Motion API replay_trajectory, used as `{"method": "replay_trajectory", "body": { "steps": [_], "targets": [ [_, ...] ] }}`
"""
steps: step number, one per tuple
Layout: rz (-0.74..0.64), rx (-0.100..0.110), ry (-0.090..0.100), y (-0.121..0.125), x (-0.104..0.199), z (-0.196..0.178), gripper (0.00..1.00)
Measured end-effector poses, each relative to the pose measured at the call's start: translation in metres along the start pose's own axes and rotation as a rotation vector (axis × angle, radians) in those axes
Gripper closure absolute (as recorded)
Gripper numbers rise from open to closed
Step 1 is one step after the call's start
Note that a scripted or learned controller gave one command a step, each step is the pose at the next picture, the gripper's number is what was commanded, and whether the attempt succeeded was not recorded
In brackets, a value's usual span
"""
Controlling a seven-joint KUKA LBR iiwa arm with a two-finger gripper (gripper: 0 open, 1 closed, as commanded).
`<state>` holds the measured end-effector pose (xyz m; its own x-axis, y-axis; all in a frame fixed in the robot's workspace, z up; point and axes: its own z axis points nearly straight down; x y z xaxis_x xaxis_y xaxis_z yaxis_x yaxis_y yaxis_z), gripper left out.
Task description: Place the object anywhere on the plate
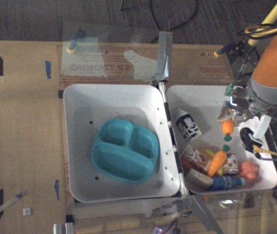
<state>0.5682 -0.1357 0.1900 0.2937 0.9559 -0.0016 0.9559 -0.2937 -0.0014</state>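
Two bins sit before me. My tool (227, 126) hangs over the right bin (204, 99), pinching a small orange object (227, 126) between its fingers, above the toy pile. I see the teal plate (125, 150) resting in the left bin (80, 130).

Soft, even light, slight blur

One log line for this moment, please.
hand: over right bin, small orange toy at tips | plate: left bin, bare | placement: not yet
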Motion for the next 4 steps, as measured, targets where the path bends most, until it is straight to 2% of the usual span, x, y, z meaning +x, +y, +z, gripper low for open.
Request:
{"method": "replay_trajectory", "body": {
  "steps": [1,2,3,4],
  "targets": [
    [0.05,-0.002,0.001,0.044,0.069,-0.042,1.0],
    [-0.069,0.003,0.001,0.012,0.157,0.006,1.0],
    [-0.071,0.002,0.001,-0.043,0.191,0.006,1.0],
    [-0.07,0.002,0.001,-0.043,0.191,0.006,0.0]
  ]
}}
